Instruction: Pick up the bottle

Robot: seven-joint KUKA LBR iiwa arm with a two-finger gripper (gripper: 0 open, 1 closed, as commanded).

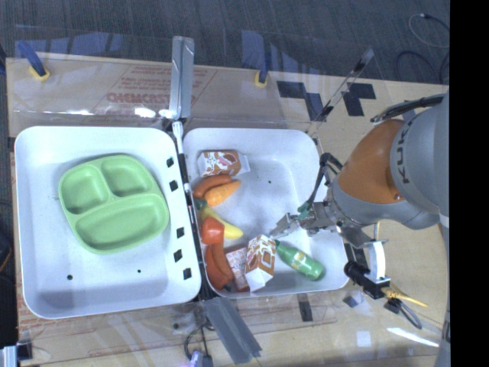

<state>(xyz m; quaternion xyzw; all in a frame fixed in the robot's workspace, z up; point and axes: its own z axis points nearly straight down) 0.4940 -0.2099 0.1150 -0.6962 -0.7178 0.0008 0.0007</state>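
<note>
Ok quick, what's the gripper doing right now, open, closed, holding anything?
Gripper: open, holding nothing, just above the green bottle in the right bin.

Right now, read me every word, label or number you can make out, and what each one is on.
None can be read for sure.
Red print on the sheet behind the bins: upside down, blurred.
Dark letters on the arm's orange band: cut off, unreadable.
Snack packet, carton, bottle label: too small.
</note>
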